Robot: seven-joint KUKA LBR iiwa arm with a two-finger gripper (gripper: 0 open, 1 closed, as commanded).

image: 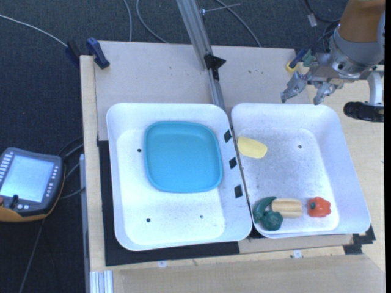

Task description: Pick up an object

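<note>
My gripper (306, 94) hangs above the far rim of the right bin (342, 145), fingers spread open with nothing between them. In that bin a yellow piece (252, 147) lies near the left wall. Along the near wall sit a dark green pepper (268, 213), a tan cylinder (287, 207) beside it, and a red tomato-like piece (318, 207) to the right. All of these lie well below and nearer than the gripper.
The left bin (122, 163) holds a blue square plate (182, 156). A metal pole (195, 29) slants down to the gap between the bins. A teach pendant (27, 182) lies off the bench at left; cables run on the floor.
</note>
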